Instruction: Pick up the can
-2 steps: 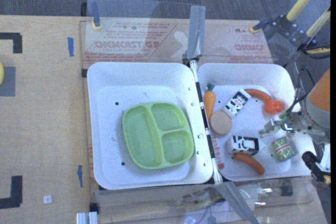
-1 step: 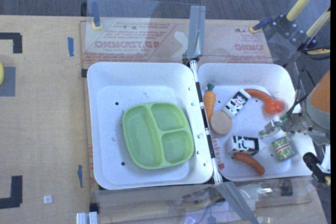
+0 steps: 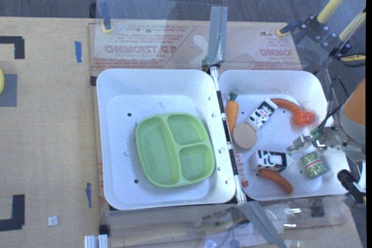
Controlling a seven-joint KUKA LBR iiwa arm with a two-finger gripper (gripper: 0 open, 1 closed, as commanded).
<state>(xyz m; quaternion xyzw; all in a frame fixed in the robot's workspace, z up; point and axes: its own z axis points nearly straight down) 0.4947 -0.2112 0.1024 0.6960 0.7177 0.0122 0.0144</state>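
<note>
My end effector hovers just above the green-labelled can in the right bin; its grip I cannot tell, the label unreadable.

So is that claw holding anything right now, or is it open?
Claw: it sits just above the can in the right bin; whether it is open or closed cannot be told.

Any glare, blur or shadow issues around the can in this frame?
Camera view: light is even and soft, with no hard shadows in the right bin; the can reads slightly soft, its label illegible; the gripper beside it is blurry; clear panels behind the bins throw pale reflections; the green tray is sharp enough.
</note>
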